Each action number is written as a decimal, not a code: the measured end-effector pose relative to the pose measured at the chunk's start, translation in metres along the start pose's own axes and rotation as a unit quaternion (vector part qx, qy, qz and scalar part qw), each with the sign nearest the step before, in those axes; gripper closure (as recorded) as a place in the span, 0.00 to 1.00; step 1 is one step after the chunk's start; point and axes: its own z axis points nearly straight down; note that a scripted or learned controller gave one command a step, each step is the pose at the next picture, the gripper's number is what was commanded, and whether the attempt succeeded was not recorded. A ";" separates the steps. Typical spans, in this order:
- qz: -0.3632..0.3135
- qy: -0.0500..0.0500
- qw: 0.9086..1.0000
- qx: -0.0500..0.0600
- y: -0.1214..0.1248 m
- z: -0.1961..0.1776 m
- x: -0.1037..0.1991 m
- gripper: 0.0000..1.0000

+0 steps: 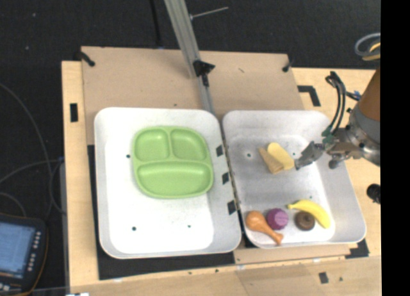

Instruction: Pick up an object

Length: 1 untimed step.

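Observation:
The right bin holds several toy foods. A yellow wedge-shaped block lies near its middle. Along the front edge lie an orange gourd-shaped piece, a purple round piece, a brown ring and a banana. My gripper hangs low over the bin's right part, just right of the yellow block, and is open. One finger points at the block's right side. Nothing is between the fingers.
A green divided plate lies in the left bin. A metal pole slants up from the back edge between the bins. The grey arm with its orange band comes in from the right, with cables beside it.

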 end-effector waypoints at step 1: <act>0.001 0.000 1.000 0.000 0.000 0.000 0.000 0.00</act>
